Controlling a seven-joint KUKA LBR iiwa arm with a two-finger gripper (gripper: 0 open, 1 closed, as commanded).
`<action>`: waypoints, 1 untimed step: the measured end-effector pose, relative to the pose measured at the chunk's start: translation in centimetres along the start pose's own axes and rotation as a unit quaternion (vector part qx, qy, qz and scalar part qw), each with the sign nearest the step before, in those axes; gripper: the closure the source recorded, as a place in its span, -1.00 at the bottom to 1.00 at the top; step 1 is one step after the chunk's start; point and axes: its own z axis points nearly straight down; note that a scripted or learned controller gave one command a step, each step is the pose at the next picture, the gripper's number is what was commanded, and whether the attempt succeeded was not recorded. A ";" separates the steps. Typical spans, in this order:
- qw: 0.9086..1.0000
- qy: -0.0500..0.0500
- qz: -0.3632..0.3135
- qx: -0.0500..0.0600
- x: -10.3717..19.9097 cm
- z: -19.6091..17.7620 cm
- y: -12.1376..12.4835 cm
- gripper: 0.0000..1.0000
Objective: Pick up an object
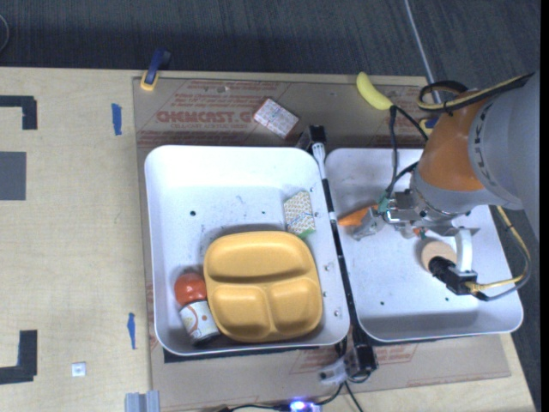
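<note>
Where pincer hangs, perhaps touching carrot

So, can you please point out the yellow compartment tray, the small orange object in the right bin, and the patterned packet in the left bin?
yellow compartment tray [262, 283]: camera view, centre of its top.
small orange object [352, 219]: camera view, its middle.
patterned packet [299, 212]: camera view, centre of its face.

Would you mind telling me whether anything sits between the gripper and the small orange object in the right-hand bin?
Nothing visible does. The gripper hangs over the right white bin, right beside the small orange object near that bin's left wall. The yellow divided tray and orange-capped bottle lie in the left white bin, out of the way.
</note>
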 end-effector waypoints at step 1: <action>1.000 0.000 0.001 0.001 -0.5 0.0 -3.7 -1.00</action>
